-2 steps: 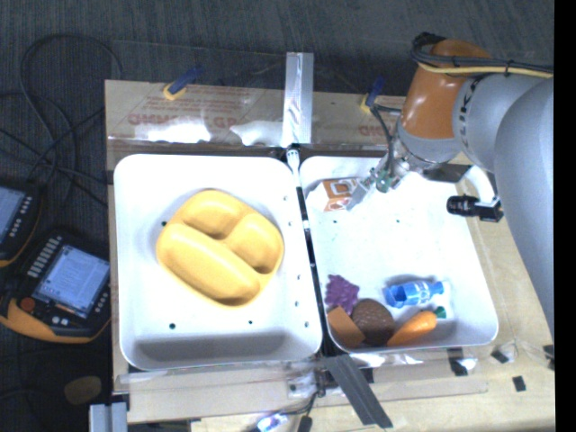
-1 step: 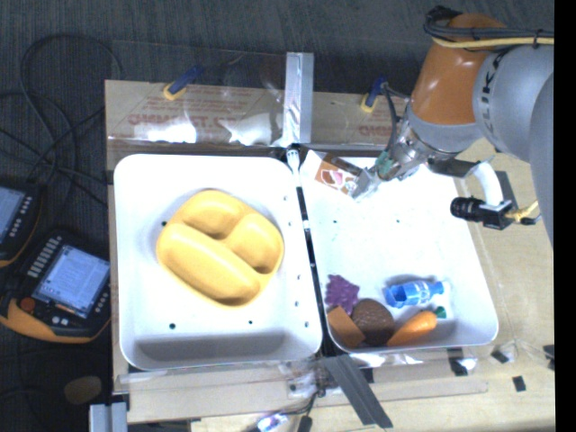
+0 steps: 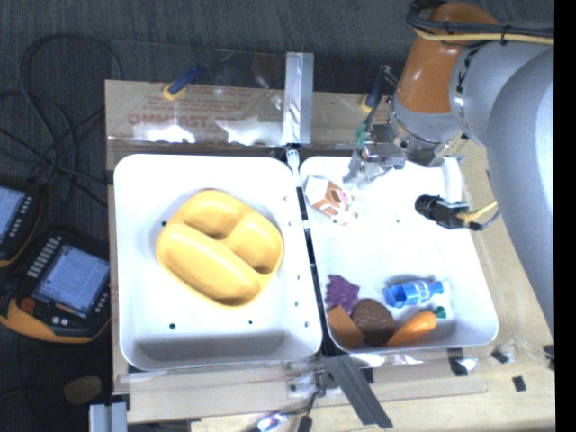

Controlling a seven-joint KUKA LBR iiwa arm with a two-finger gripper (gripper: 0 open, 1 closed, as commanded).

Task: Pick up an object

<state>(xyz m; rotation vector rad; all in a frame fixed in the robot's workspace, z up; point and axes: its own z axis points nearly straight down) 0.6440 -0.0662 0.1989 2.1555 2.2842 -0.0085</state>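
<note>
I see the pincer (image 3: 364,171) low at top of rt bin (image 3: 468,277), can't tell its grip state, w/ small pink-white box (image 3: 327,198) just beside it to its lower left.

My arm (image 3: 517,106) shows as a bulky, smooth grey shell with a glossy orange band (image 3: 432,70) above the wrist. Dark cables loop over that band, and the metal gripper (image 3: 373,165) below it looks silvery.

The gripper (image 3: 367,167) hangs beside a small carton (image 3: 328,198) (right bin (image 3: 468,268)); yellow bread (image 3: 220,246) left.
</note>
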